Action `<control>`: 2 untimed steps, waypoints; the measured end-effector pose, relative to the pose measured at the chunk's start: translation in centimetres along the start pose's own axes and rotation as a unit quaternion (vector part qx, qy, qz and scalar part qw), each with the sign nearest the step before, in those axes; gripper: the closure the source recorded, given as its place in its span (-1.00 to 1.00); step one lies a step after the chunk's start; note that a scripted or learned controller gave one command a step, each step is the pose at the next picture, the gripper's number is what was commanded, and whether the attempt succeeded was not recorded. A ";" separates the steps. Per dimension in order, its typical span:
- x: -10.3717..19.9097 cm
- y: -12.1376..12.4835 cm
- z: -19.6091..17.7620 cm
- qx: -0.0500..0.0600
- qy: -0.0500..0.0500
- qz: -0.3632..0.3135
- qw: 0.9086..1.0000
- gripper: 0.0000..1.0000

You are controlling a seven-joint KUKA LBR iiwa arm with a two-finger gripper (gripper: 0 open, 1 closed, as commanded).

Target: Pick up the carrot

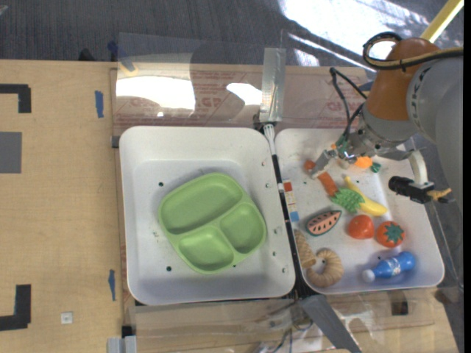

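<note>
- bench: light wood top, black corner marks and blue tape bits at left
- two white bins directly on it, side by side: left bin, right bin

My bench is pale wood, marked with black tape corners and blue tape bits. Beyond it lies dark grey carpet — a bright patch of light falls across its upper right.

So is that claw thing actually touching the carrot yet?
Cannot tell. In the camera view the gripper hangs just above the carrot, but the slanted angle shows neither contact nor gap plainly.
</note>
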State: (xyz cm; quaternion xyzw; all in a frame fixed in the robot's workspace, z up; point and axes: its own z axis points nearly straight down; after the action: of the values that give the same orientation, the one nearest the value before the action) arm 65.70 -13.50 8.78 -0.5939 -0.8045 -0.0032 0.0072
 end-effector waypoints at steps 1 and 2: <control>-5.2 -4.0 0.0 -0.002 -0.009 -0.020 1.000 -1.00; -5.1 -3.7 -1.4 -0.006 -0.012 -0.022 1.000 1.00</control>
State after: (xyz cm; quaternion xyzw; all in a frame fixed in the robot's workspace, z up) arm 63.72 -19.49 10.12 -0.5758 -0.8175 -0.0012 -0.0060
